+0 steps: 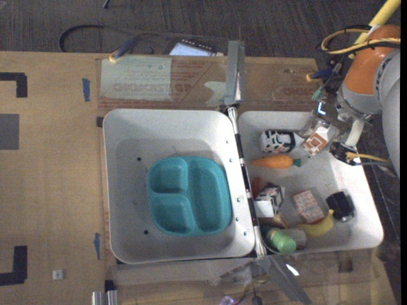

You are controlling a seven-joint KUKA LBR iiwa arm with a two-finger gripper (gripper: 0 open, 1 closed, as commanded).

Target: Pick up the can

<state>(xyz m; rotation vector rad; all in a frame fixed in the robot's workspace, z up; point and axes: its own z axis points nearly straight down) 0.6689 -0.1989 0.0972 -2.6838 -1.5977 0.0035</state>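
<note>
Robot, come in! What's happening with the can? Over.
Tool over right bin's far side, beside a small orange-white carton. Likely can, green cylinder, lies at the near edge, apart from the tool. Banana and boxes crowd it.

Claw (pixel 331 135) above cluttered right bin (pixel 369 199)

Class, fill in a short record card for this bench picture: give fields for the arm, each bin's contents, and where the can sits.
arm: grey KUKA arm with orange band, above the right bin's far right corner
left bin: shallow white bin holding a teal three-compartment tray
right bin: shallow white bin holding an orange carrot, yellow banana, black-and-white cow toy, small black object
can: green can lying on its side at the right bin's near left corner
can status: not picked up
</note>
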